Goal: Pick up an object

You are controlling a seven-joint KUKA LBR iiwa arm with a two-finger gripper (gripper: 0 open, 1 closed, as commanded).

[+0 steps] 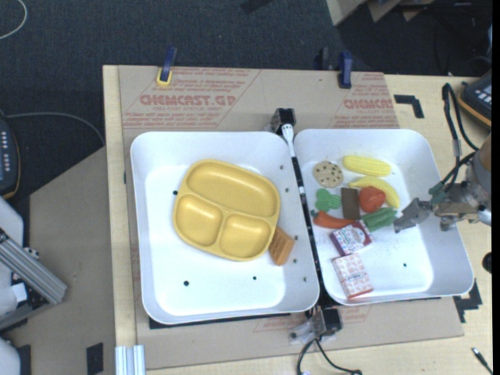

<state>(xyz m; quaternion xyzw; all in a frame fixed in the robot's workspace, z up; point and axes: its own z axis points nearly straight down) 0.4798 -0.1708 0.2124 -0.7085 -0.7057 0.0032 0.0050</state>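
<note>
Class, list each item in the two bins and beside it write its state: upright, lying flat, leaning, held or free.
Yellow divided plate: right way up, flat in left bin.
Brown wedge: leaning on the plate's edge.
Cookie: lying flat, free.
Corn cob: on its side, free.
Tomato: free, in the pile.
Two red-and-white packets: lying flat.
Gripper: above right bin, holding nothing visible.

Single fixed camera, mounted high, looking down at a slant. Both white bins framed whole: left bin (148,233), right bin (437,264). Counter (125,131) near centre; dark floor along top. Arm (469,198) enters from right edge.
</note>
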